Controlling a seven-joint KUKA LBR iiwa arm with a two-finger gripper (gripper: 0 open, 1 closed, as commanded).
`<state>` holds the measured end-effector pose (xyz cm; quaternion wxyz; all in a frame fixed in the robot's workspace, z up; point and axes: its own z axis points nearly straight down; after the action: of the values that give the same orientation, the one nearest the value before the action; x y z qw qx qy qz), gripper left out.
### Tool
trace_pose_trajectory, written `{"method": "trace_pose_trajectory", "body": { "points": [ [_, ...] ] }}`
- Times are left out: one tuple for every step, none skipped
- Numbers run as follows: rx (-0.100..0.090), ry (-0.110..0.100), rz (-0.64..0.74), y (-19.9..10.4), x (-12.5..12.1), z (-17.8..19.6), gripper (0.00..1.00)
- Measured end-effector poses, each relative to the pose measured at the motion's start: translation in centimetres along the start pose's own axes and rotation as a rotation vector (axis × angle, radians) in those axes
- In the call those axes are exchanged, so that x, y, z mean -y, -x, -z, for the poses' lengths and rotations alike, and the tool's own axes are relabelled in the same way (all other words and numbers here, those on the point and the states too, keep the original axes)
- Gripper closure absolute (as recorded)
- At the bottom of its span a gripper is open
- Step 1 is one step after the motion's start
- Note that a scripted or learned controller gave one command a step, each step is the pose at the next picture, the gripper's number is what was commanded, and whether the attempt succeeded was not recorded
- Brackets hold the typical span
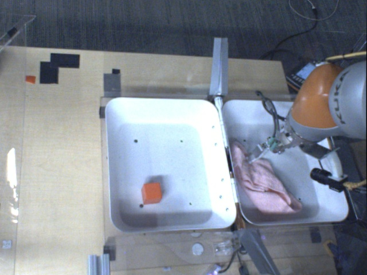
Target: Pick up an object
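Tool (269,148) down in the right-hand bin (330,211), right of centre in the frame, and we're sitting at the upper edge of the pink cloth (261,182). We can't tell from here whether it is open or closed; the tip is small and lost against the fabric and cabling, so we won't call a grip. Looks like a fold of cloth rises toward the tip, but touching or just beside, we can't say.

Cloth itself lies crumpled along the left half of that bin, running from near the divider down toward the lower right.

Our read: this is the grasp on the cloth, and doing it well means biting a raised ridge rather than a flat layer. We'd want the tip pressed into the bunched upper end, closing across the fold, then a straight, slow lift so the trailing fabric clears the bin wall without snagging.

Further out, the left bin (114,153) holds an orange block (152,193) at lower left, well apart from us. Beyond that, bare worktop (57,182).
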<state>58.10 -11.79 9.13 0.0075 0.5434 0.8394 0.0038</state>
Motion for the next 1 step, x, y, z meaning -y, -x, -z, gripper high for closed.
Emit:
{"method": "trace_pose_trajectory", "body": {
  "points": [
    [0.003,0.002,0.215,0.24,4.73,0.13,0.00]
  ]
}}
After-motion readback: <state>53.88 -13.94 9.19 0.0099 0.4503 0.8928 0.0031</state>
